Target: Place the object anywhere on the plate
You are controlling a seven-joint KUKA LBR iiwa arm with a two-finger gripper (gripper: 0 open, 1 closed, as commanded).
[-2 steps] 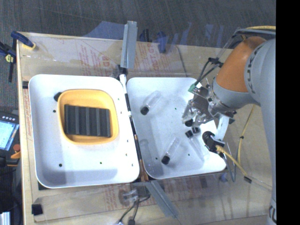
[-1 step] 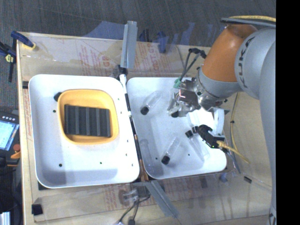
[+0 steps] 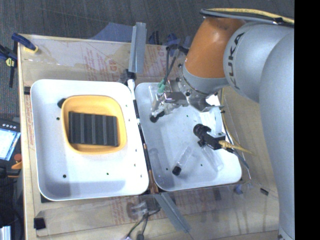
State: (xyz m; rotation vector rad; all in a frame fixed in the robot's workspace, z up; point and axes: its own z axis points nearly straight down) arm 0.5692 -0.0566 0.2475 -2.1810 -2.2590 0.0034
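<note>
Likely object: clear black-capped tube (image 3: 181, 161), lower middle of the right bin (image 3: 230, 171), ungripped. Probably light, stiff, slick, prone to rolling; best pinched across mid-body. Gripper (image 3: 159, 107) above the bin's upper left, open or closed impossible to tell. Bin walls between tube and yellow plate (image 3: 92, 100), centre left.

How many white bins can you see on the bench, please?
2: the left bin holds a yellow plate; the right bin lies under the gripper.
</note>
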